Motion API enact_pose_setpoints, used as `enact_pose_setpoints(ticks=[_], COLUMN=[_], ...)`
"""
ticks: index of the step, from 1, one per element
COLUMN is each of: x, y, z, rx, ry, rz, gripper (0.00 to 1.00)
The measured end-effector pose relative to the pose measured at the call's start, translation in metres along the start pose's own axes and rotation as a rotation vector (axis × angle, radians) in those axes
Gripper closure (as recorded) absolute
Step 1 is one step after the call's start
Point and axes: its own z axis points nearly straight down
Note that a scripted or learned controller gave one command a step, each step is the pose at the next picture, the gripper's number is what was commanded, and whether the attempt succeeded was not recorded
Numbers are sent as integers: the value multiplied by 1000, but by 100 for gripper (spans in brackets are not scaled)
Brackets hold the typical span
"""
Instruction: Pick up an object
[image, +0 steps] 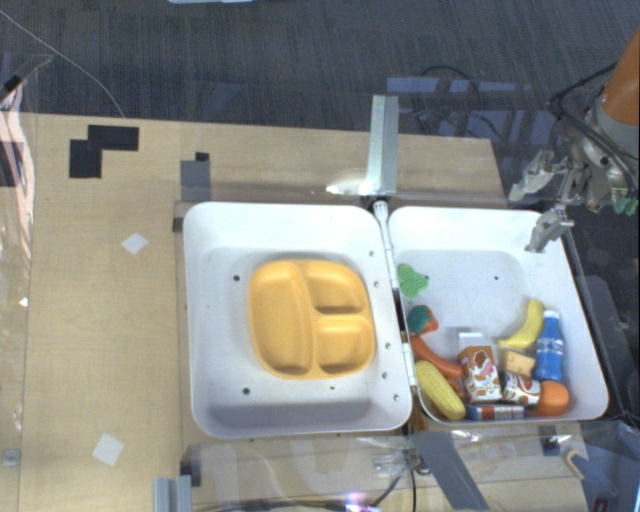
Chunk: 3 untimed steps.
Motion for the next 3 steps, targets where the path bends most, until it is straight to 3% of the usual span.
enact_pose_setpoints(ticks=[1, 2, 3], x=[-3, 8, -19], y=[1, -29, -27], z=[-15, 29, 41], rx=[2, 2, 1], ry=[-13, -3, -5], rz=[-5, -117, -101], gripper=[100, 100, 100])
